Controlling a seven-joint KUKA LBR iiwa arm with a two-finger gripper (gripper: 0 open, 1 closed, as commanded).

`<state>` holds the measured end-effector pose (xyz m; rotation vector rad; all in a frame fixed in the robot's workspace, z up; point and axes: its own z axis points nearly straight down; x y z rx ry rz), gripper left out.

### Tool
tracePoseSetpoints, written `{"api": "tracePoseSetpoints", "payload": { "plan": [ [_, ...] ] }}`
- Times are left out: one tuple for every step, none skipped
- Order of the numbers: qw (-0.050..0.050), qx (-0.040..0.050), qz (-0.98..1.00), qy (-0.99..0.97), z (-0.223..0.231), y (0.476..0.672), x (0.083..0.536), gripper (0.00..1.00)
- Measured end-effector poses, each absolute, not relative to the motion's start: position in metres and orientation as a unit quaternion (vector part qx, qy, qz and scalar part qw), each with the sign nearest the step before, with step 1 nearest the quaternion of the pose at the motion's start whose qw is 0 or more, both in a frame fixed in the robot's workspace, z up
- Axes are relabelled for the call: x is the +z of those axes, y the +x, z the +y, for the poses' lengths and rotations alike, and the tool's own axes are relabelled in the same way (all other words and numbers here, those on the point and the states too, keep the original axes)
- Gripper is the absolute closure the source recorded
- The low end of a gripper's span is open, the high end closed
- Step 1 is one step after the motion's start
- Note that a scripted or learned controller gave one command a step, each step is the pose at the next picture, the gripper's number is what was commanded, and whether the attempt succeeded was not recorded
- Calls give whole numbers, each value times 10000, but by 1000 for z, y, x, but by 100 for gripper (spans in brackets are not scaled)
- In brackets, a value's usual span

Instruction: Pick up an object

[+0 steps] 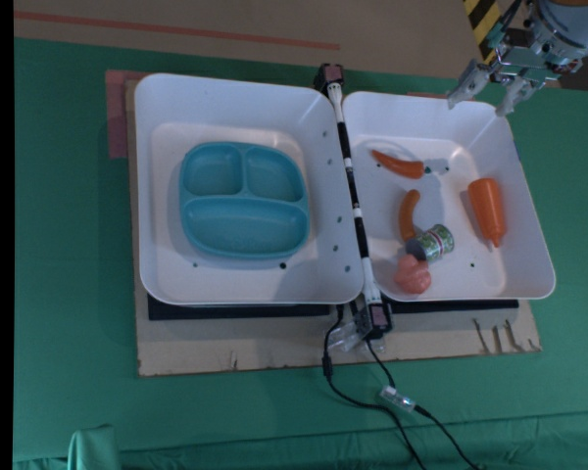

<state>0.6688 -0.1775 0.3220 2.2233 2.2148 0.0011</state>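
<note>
End effector (492, 88) hangs above the far right corner of the right bin (529, 262), its two fingers spread wide with nothing between them. Nearest below it lies the orange bottle (487, 211), by the bin's right wall, its long axis running far-to-near, so it sits toward the near edge from the fingers. From the right, the arm reaches in with its wrist pointing down.

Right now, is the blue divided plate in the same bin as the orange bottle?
No. The blue plate lies in the left bin, the orange bottle in the right bin.
</note>
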Motion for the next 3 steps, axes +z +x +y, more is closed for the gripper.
{"api": "tracePoseSetpoints", "payload": {
  "plan": [
    [18,5,7063,7079,-117,692,196,0],
    [87,47,7058,7083,-110,599,187,0],
    [125,68,7045,7096,-112,600,200,100]
  ]
}}
